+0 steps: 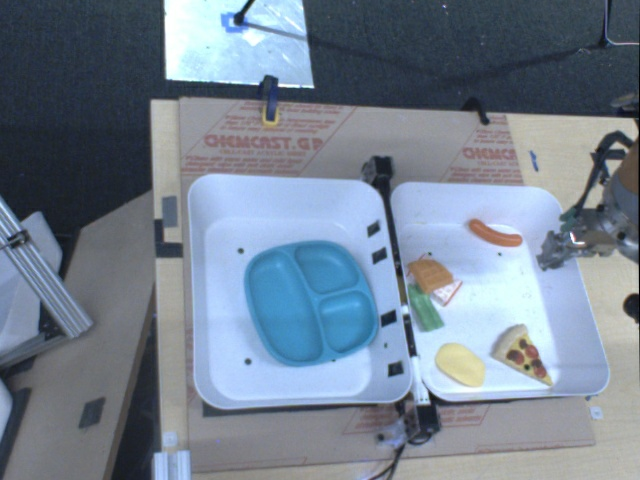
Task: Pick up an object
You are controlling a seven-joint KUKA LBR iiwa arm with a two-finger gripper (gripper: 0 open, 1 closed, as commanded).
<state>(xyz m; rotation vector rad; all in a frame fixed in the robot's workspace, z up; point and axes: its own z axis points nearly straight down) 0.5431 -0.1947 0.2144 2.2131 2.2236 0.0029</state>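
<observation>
Plastic toy foods lie scattered in the right bin (575, 308). A sausage (495, 233) lies near the far wall. A pizza slice (523, 353) lies near the front right corner, with a yellow piece (460, 364) just to its left. By the left wall sit an orange piece (430, 272), a small red and white wedge (447, 292) and a green piece (424, 307), close together.

At the bin's right rim sits the tool (553, 252), reaching in from the right on the grey arm (612, 226). It is apart from all the toys, the sausage being nearest. Whether its grip is released or clenched cannot be told.

To the left, the second bin (220, 268) holds a blue divided plate (308, 301) with three compartments. Both bins rest on a cardboard sheet (330, 138) printed with red lettering, which lies on the pale tabletop (165, 158). Beyond the tabletop a shiny metal sheet (238, 26) lies on dark floor.
</observation>
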